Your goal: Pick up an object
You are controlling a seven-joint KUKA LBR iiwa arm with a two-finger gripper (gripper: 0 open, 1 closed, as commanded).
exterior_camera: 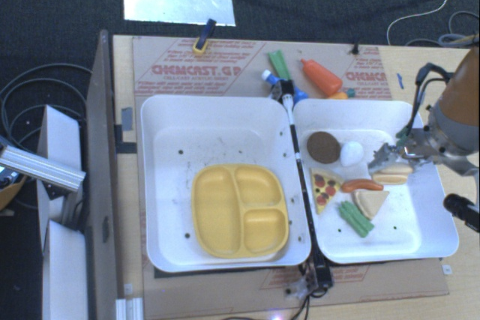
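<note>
Bread roll [393,174], a pale toy loaf, lies in the right bin [435,236] just under the tips of the pincer [384,155], which hovers low over the cluster of play food on the desk [127,236]. We cannot tell whether the pincer is spread or clenched, and we see nothing clearly caught in it. To do this step well, we judge the arm should centre squarely over one piece and come straight down, since the sausage [361,184], the white egg [352,153] and the sandwich wedge [370,201] crowd close and a slanted approach could nudge them aside. We see the roll just below and right of the tips, the egg just left.
</note>
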